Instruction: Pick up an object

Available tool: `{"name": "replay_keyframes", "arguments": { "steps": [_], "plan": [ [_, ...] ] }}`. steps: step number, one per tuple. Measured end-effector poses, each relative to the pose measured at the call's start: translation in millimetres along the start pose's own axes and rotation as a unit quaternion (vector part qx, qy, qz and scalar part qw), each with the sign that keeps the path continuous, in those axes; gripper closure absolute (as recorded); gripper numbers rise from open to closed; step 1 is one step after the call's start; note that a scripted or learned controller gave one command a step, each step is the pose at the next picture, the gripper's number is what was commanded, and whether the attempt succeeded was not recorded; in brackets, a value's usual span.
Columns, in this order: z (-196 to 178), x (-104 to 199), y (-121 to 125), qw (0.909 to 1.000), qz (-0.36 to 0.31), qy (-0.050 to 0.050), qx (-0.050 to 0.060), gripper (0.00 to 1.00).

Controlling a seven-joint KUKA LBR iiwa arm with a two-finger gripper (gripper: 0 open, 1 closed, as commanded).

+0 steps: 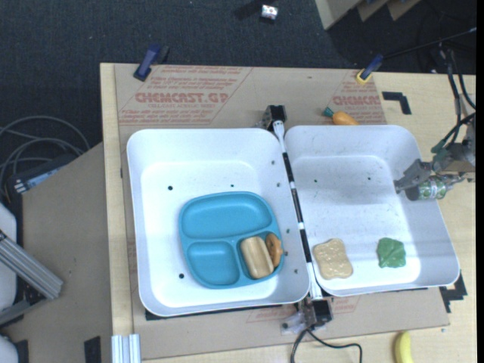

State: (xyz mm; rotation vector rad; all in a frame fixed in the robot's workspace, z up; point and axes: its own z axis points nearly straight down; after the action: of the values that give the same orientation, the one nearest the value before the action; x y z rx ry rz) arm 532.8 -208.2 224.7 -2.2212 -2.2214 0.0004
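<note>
In the right bin (355,153), near its front wall, lie a tan, lumpy flat piece (332,259) and a small green piece (391,252). The left bin (151,165) holds a blue divided plate (219,218), and a brown bun-like piece (260,255) rests in the plate's front right compartment. My gripper (423,181) hangs over the right bin's right rim, well behind the green piece and apart from it. Nothing is visibly held in it.
An orange item (342,117) lies on the board behind the right bin. Blue clamps (150,61) hold the board's back edge. A yellow object (403,346) lies at the front right, and cables (34,153) coil on the floor to the left.
</note>
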Motion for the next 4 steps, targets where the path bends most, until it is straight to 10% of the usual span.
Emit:
{"name": "replay_keyframes", "arguments": {
  "steps": [2,3,4],
  "plan": [
    [124,-14,-55,1.0000,0.000,0.001,0.001,0.00],
    [-14,-5,-52,1.0000,0.000,-0.001,-0.002,0.00],
    [8,105,-18,1.0000,-0.001,0.001,0.001,0.00]
  ]
}}
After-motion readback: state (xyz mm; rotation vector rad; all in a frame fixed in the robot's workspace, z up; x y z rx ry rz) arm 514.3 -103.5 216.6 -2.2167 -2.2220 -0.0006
